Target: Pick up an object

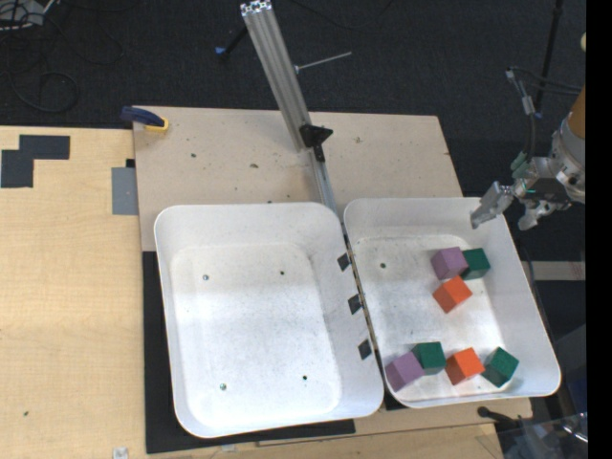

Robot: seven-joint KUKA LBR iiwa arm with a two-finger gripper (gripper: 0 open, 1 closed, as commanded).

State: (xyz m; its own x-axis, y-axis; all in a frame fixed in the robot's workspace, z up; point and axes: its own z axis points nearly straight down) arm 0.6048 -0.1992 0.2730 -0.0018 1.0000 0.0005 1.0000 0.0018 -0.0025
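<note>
a: going left to right, what have i got?

b: the left bin [251,318] comes first, and i see no blocks on its white floor. then the right bin [537,328], which has all six. far cluster: a purple block [447,262] touching a green block [476,262] on its right, with an orange block [452,295] just nearer, tucked against the purple one.

a: and the near row?

b: a second purple block [404,368], a second green block [430,356] touching it, a second orange block [465,364], and a third green block [500,365] hard by the near right corner.

a: where is my gripper [510,206]?

b: at the far right rim of the right bin, above the wall, nothing between its fingers. they look spread apart to me, one pale finger pointing left, one dark finger on the right.

a: so i have not started the descent. what would you go for?

b: i'd judge the first orange block the cleanest pick; its right and near faces look free. turn the wrist so the fingers straddle those open sides, come down straight, and keep away from the purple neighbour. avoid the corner block, since the wall would probably block one finger.
</note>
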